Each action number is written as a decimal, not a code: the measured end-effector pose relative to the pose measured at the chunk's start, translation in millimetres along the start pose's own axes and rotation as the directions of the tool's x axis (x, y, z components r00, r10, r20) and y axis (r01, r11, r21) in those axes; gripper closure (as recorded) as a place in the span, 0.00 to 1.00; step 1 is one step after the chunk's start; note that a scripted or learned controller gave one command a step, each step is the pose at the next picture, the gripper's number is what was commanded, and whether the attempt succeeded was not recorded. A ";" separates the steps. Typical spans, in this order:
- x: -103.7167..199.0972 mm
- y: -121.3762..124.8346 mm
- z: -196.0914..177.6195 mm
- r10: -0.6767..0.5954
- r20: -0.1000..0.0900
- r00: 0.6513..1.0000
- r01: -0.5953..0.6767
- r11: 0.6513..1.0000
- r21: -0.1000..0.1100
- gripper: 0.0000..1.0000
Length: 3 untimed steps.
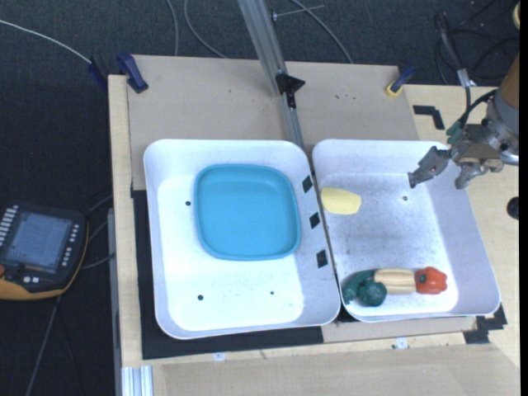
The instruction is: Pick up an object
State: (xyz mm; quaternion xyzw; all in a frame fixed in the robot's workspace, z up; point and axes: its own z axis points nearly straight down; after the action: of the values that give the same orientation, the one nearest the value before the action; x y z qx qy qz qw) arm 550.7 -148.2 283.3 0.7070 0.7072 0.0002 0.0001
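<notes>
My gripper [444,172] hangs over the upper right corner of the right bin [462,221], its two dark fingers spread open with nothing between them. In that bin a pale yellow object [341,200] lies against the left wall. Along the bin's front edge lie a dark green object [365,290], a tan cylinder [396,280] and a red object [431,280], touching in a row. All of these sit well away from the gripper, down and to the left of it.
The left bin [173,287] holds a blue square plate [247,211]. A metal pole [264,31] slants down to the gap between the bins. Cables hang near the arm at the upper right. A handheld pendant [37,250] lies on the floor at the left.
</notes>
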 end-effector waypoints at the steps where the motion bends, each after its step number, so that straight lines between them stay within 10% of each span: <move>1: 5.6 3.2 44.0 -0.001 0.000 1.000 0.001 1.000 0.004 0.00; 3: 12.2 5.5 138.4 0.000 0.000 1.000 0.000 1.000 0.003 0.00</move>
State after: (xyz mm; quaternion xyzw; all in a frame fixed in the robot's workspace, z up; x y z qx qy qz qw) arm 556.3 -136.0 144.9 0.7070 0.7072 -0.0009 -0.0012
